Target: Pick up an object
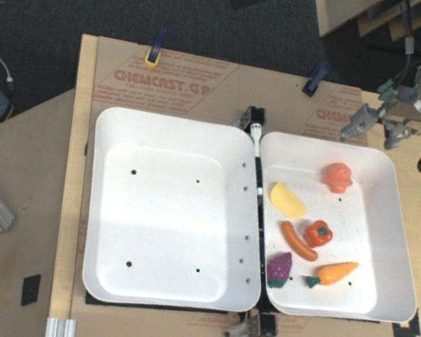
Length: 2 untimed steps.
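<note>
Two fingers on the gripper (376,129), spread apart w/ nothing between them. It hangs above the cardboard sheet (208,87) just past the far edge of the right bin (399,235), touching nothing afaict.

Counts: 2 white bins side by side, left bin (107,210) and the right one. 6 toy food pieces, all in the right bin:
- 1 pink lumpy thing (339,176) near the far side, closest to the gripper but still apart from it
- 1 yellow piece (287,201) by the bin's left wall
- 1 red tomato (318,234) w/ a green top, mid bin
- 1 sausage (297,241), orange-red, lying at a slant, touching or nearly touching the tomato
- 1 purple piece (279,268) w/ a green bit, near the front left corner
- 1 carrot (334,273), orange w/ a green stub, lying on its side near the front

Also 2 blue clamps on the far edge of the cardboard, left clamp (156,48) and right clamp (317,77).

All pieces look like smooth, glossy plastic, small compared w/ the bin, none stacked.
</note>
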Tool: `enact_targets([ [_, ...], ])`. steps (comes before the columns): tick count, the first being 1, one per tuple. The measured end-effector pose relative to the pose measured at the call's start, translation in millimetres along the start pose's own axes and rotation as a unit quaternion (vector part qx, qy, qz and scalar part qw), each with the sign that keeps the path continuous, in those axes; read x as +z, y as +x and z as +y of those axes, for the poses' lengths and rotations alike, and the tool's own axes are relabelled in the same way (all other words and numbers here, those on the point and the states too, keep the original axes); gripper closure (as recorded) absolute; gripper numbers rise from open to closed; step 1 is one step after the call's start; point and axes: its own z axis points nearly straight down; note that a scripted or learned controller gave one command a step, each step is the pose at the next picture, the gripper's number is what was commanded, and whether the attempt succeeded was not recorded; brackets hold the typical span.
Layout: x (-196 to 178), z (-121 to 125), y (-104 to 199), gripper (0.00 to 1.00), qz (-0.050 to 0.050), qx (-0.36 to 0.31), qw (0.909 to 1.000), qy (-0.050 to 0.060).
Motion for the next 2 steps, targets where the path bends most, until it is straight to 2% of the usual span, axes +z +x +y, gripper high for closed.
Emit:
enact_targets([
  [1,130,-79,-18,0.0,0.002,0.002,1.0,0.009],
  [2,155,-185,-47,0.0,0.002,0.004,1.0,0.006],
])
